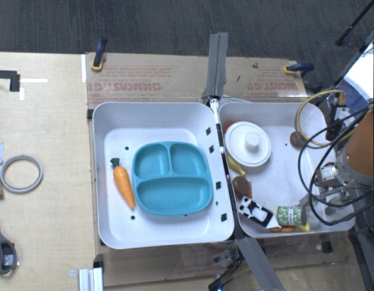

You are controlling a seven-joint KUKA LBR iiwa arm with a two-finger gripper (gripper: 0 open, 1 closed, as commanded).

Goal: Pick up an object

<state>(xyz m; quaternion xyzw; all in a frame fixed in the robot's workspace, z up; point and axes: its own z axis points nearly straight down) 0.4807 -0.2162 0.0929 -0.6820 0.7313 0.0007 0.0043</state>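
The right bin [277,123] holds a white lidded pot [250,143] with a yellow piece [234,164] poking out beneath it. In front of them lie a brown lump [240,184], a black-and-white toy cow [254,212] and a green can [291,214] on its side. A small brown thing [294,140] sits further back. My gripper [326,190] hangs over the right side of this bin, just right of the can, wrapped in black cables. Nothing shows in its grasp.
The left bin [108,132] holds a blue divided plate [173,178] and an orange carrot [123,184] to its left. A grey tape ring [19,173] and scissors [3,253] lie on the wooden bench at the left. A yellow cable loop [313,117] arcs over the right bin's back.
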